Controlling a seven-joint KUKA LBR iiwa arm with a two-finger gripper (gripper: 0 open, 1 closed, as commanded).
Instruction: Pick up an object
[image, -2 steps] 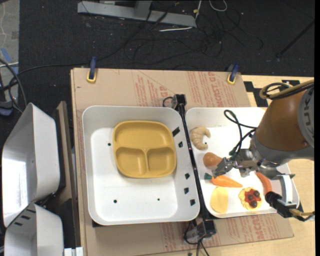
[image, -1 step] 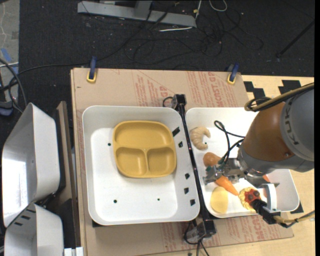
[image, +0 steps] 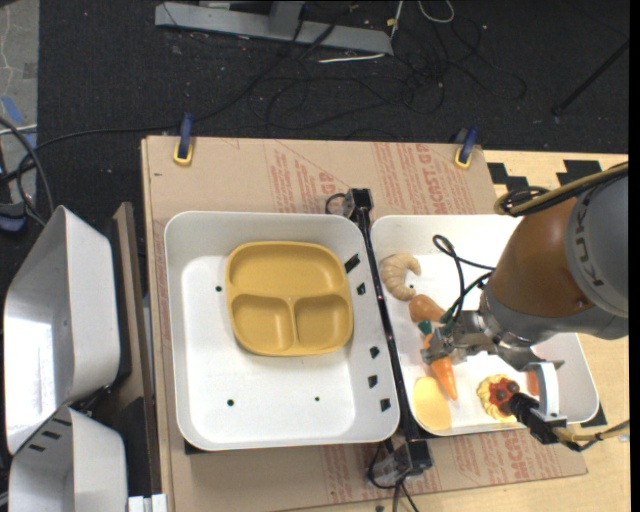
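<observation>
two white bins sit side by side on the bench. camera view: the left bin (image: 200, 400) carries a yellow tray (image: 290, 297) with three compartments, well apart from the work. the right bin (image: 470, 232) carries the loose items: a croissant (image: 402, 272) near its upper left, an orange piece (image: 426, 306) just below that, a carrot (image: 444, 378) near the middle, a pale yellow disc (image: 431, 404) by the lower left corner, and a yellow-and-red item (image: 497, 392) to the right of the carrot. the gripper (image: 442, 347) hangs over the carrot's upper end; whether it is open, closed or gripping cannot be told, as wrist and cables cover the tips.

step in hand, as judged: grasping the carrot. for a sound grip, centre on the carrot's thick end, span its narrow width, and lift straight up.

edges and room: the divider between the bins lies close on the left, and the disc touches or nearly touches the carrot's tip. the orange piece crowds the upper side. open floor lies toward the bin's upper right, under the arm (image: 545, 275). a vertical exit is the safest path.
</observation>
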